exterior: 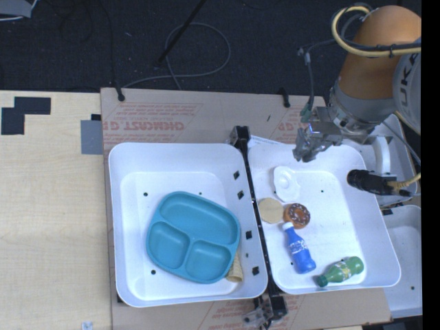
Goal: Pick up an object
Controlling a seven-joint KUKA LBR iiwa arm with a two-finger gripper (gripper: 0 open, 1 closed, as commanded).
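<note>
Two white bins sit side by side on the desk (55,205), split by a black divider. Left bin (130,163) carries a blue compartment tray (192,237), lying flat and taking most of the floor; a tan object pokes out from under its lower right corner, too hidden to name.

Right bin (344,184) holds the loose pickable items, bunched toward the divider side: a white cup-like piece (286,181) at the top, a tan flat disc (271,210) just below it, a brown sprinkled doughnut (297,215) touching that disc, a blue bottle (299,249) lying just under the doughnut, and a green bottle (340,270) on its side near the front rim, apart from the rest.

The jaws (307,148) hang over the back rim of the right bin, above and slightly behind the white piece. Nothing is visible between them; how far apart they stand cannot be told from this angle.

Judgement: the arm is staged over the pick bin, no grasp made. The green bottle, lying clear of neighbours, looks the easier target; the clustered items risk a nudged or double contact.
</note>
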